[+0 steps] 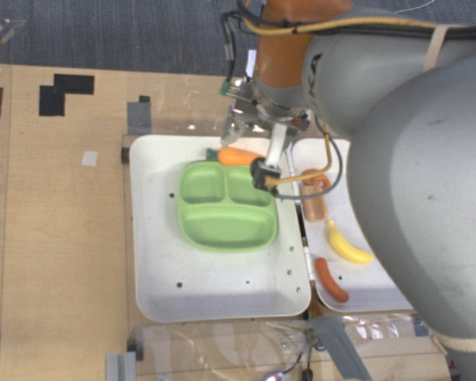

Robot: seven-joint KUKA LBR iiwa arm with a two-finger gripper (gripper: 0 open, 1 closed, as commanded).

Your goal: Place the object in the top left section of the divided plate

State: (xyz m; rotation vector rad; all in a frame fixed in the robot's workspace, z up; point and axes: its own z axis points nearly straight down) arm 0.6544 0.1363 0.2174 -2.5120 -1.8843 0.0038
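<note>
1. We see the hand (239, 139) poised just above the carrot (238, 156), which lies in the left bin (155, 236) against the far rim of the green plate (222, 228). We cannot tell how wide the hand stands.
2. We judge the carrot light, stiff, smooth and apt to roll. A grip across its thick middle looks safest.

Green plate (222, 230); orange carrot (237, 156); yellow banana (347, 248); red sausage (332, 281).

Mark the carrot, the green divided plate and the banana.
carrot (238, 156): camera view, middle of its orange body.
green divided plate (222, 230): camera view, bare floor of its large section.
banana (347, 247): camera view, middle of its curve.
</note>
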